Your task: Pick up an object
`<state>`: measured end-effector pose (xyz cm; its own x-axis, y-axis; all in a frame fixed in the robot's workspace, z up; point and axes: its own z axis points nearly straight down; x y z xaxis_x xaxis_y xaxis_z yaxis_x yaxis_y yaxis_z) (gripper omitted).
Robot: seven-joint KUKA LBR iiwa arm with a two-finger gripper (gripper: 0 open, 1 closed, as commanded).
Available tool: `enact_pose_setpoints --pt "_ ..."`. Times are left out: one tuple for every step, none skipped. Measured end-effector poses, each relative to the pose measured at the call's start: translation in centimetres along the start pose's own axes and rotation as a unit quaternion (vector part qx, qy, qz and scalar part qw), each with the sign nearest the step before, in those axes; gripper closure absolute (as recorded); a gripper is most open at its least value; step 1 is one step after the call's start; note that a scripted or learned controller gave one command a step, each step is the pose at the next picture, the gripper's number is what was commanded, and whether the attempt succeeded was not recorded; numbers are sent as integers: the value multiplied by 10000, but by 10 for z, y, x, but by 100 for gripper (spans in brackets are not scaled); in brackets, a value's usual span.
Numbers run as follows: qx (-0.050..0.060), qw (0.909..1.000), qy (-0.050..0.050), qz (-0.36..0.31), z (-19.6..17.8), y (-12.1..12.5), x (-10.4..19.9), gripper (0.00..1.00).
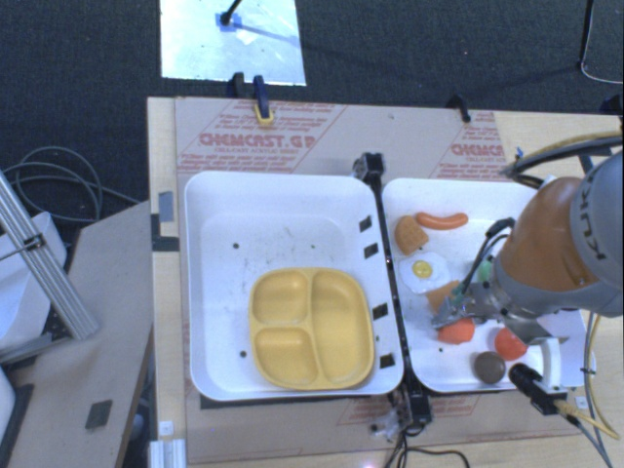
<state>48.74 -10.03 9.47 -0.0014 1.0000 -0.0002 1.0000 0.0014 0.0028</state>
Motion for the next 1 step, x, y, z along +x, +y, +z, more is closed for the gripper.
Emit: enact_pose_setpoints --pt "-46 10000 9 -52 -95 23 61 100"
